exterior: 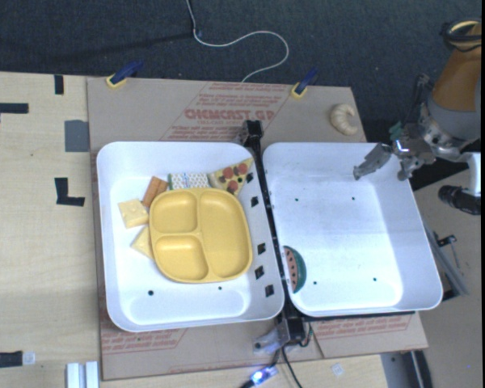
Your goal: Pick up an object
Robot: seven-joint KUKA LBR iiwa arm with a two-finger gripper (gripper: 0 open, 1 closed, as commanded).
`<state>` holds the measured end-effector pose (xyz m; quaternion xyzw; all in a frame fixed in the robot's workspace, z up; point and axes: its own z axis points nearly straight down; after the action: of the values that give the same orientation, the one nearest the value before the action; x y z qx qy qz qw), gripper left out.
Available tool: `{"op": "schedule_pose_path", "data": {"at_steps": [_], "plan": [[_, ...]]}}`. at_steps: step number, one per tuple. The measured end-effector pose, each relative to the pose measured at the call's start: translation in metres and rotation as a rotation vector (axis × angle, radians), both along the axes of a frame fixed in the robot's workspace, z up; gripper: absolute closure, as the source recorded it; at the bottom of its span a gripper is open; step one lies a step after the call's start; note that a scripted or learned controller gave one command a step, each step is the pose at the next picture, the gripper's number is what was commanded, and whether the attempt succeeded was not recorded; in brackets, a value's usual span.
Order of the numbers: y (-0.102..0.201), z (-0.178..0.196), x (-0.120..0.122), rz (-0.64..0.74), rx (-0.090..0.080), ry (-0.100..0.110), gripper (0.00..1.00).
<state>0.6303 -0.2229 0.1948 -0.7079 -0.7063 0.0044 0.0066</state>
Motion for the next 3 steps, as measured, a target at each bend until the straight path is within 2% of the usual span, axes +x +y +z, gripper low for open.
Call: {"op": "schedule_pose_path", "data": {"at_steps": [1,2,3], "plan": [[0.000,0.009,0.003,0.003,-0.003,-0.014,0.00],[0.009,-0.045,-0.003,0.003,-0.003,-0.010,0.00],[0.006,-0.108,-0.008,0.004,-0.003,-0.008,0.00]]}}
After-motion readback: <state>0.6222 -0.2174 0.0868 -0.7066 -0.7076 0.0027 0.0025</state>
